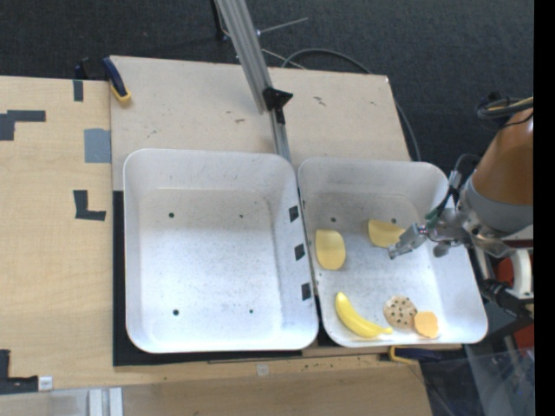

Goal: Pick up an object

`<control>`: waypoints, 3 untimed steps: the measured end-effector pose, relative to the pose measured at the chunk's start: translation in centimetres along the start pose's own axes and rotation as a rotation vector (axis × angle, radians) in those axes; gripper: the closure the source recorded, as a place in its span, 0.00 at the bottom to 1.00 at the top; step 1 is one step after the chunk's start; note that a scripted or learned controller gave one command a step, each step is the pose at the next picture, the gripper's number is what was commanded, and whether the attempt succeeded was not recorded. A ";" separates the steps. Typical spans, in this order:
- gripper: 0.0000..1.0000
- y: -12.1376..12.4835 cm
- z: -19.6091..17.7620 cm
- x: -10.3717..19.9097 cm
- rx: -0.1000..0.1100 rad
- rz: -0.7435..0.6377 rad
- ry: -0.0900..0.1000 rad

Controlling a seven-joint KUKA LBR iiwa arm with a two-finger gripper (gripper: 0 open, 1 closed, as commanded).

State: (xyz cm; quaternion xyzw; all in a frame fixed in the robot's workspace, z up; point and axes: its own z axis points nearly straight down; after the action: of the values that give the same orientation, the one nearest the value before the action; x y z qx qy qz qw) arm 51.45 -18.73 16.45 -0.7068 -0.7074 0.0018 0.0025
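Observation:
The right bin point(357, 177) holds several small items. A pale yellow oval piece point(329, 250) lies near its left wall. A yellow chunk point(384, 232) sits toward the middle right. A banana point(358, 317) lies along the front, beside a speckled cookie point(400, 312) and an orange round piece point(426, 324). My gripper point(406, 243) reaches in from the right, low over the bin, just right of and touching or nearly touching the yellow chunk. Nothing shows between its fingers.
The left bin point(139, 180) stands beside the right one, split by a shared rim with black clips point(299, 251). A metal pole point(247, 46) slants across the back of the bench. A blue-and-yellow tool point(116, 80) lies at the back left.

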 end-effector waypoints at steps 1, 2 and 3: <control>0.00 -0.7 4.9 -0.6 0.001 0.001 0.000; 1.00 -0.5 3.6 -0.5 -0.003 -0.001 0.000; 1.00 -0.5 -1.1 0.4 -0.007 -0.001 -0.002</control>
State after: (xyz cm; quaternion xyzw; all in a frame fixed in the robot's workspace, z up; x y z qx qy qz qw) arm 50.92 -18.29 17.56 -0.7065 -0.7078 -0.0002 -0.0008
